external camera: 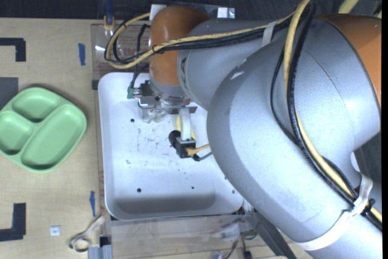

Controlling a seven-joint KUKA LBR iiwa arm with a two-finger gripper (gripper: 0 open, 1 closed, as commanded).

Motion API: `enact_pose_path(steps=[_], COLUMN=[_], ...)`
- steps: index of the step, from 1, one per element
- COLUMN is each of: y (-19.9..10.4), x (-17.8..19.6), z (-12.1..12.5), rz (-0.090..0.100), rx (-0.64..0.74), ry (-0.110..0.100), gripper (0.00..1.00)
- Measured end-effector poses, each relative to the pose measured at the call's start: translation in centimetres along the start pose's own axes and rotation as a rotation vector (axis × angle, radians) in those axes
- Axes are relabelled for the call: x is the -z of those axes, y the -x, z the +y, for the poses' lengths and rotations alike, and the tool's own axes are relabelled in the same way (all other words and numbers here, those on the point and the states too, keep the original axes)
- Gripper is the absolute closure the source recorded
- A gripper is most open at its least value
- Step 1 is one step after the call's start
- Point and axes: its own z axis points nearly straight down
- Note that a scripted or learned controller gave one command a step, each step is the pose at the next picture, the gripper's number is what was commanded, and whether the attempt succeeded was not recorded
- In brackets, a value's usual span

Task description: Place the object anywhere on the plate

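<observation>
Right of the plate (42,130) my gripper (151,113) hangs above the bin (121,182); I cannot tell its state, nor the object's handling.

You won't find any legible word, brand or number here. The closest things to signs are the black angular tape marks (20,50) on the pale wooden bench top (54,33). They are plain brackets with no lettering. The short blue tape strips (81,53) along the bench's edge are blank too. A small white square tag (55,230) lies near the lower left corner, and its print is too small for you to read. At the top, just behind the big grey robot arm (273,100), a small pale sticker (225,12) is too blurred to make out.
</observation>
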Motion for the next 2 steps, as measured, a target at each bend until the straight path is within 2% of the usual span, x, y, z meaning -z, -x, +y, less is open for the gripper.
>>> enact_pose_path(steps=[1, 2], y=[-0.3, -0.7], x=[1.1, -1.0], z=[0.0, -5.0], rz=[-0.001, 0.002], rx=[0.004, 0.061], ry=[0.001, 0.011], gripper=[1.0, 1.0])
